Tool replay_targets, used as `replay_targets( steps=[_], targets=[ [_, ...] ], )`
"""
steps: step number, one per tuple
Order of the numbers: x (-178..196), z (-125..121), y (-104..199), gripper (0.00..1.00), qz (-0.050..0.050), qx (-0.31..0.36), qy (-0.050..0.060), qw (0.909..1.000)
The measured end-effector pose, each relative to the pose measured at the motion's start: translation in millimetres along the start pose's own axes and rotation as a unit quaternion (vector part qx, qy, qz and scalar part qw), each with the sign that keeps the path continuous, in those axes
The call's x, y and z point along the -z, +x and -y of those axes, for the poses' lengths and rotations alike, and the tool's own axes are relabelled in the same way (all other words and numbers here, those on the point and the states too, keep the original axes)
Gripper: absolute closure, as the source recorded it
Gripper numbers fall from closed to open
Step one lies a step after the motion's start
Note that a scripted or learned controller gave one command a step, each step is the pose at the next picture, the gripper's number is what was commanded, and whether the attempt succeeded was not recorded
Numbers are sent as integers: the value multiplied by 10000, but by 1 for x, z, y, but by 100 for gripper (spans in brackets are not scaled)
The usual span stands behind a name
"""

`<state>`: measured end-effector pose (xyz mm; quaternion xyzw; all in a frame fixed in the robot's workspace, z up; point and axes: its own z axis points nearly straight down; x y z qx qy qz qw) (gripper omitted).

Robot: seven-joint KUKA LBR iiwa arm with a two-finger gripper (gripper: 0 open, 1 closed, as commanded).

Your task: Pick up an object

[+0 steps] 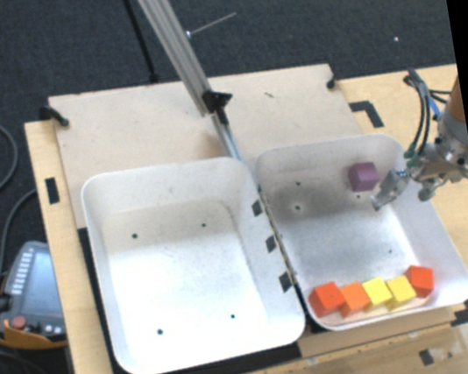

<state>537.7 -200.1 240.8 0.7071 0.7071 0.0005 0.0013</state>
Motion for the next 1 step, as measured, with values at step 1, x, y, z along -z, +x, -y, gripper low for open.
replay_targets(
  steps=[1],
  targets=[
    [-105, -79, -6, 0, -3, 24, 23, 10000]
  ],
)
